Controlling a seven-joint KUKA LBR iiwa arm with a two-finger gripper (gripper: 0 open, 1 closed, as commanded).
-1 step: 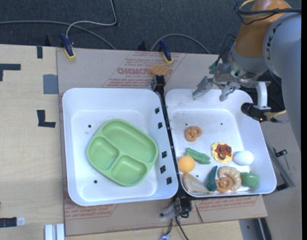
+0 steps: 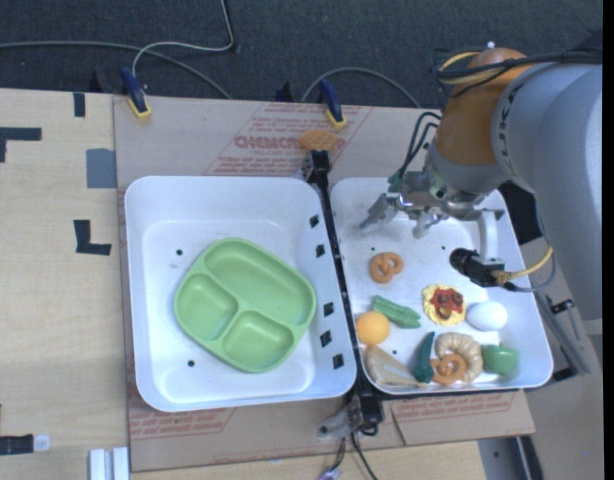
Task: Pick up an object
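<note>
Brown pretzel (image 2: pixel 386 266) lies just below my gripper (image 2: pixel 399 218), whose fingers are spread open and hold nothing, over the right white bin (image 2: pixel 532 318); cardboard (image 2: pixel 267 138) underlies both bins.

one fixed camera above the bench (image 2: pixel 47 268), looking down aslant, both bins (image 2: pixel 147 268) framed
</note>
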